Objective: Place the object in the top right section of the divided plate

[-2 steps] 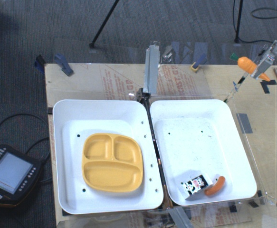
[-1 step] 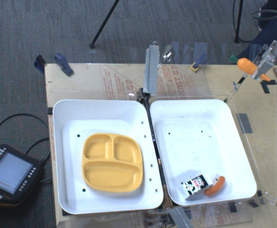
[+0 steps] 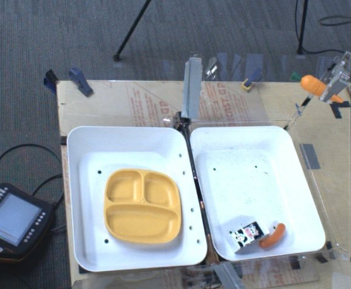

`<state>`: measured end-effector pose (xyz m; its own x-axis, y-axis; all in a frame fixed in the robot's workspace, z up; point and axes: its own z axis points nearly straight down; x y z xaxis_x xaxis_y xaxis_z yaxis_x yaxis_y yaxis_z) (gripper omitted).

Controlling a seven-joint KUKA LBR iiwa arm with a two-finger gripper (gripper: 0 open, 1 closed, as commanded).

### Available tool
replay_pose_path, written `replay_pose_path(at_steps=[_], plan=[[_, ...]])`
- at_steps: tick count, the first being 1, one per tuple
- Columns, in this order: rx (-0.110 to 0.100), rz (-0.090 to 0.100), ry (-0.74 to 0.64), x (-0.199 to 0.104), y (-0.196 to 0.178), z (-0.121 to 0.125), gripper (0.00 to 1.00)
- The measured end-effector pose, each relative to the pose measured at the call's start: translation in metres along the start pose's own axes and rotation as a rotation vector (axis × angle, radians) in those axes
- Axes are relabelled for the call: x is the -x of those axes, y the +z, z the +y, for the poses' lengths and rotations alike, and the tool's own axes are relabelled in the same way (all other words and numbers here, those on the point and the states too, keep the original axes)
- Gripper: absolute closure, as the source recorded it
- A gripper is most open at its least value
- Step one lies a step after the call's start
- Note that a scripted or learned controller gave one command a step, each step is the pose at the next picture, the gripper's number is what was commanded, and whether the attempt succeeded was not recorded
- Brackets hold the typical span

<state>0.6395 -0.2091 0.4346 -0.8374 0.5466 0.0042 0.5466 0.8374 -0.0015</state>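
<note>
Grey carpet floor [image 3: 55, 35], wooden bench [image 3: 133, 101], tripod legs [image 3: 136, 23]

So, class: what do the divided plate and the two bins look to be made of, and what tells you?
Divided plate: probably moulded plastic, one even matte yellow, with rounded rims and soft ridges between sections.
Left bin and right bin: likely thin formed plastic, smooth white with rounded corners; the right one's floor looks speckled or scuffed.
</note>
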Motion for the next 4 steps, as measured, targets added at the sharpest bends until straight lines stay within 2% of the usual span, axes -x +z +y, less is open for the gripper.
replay_pose_path(at_steps=[2,4], plan=[[0.000,0.002,-0.204,-0.0073,0.0003,-0.0050,1.00],[0.001,-0.005,-0.393,-0.0023,-0.0012,-0.0008,1.00]])
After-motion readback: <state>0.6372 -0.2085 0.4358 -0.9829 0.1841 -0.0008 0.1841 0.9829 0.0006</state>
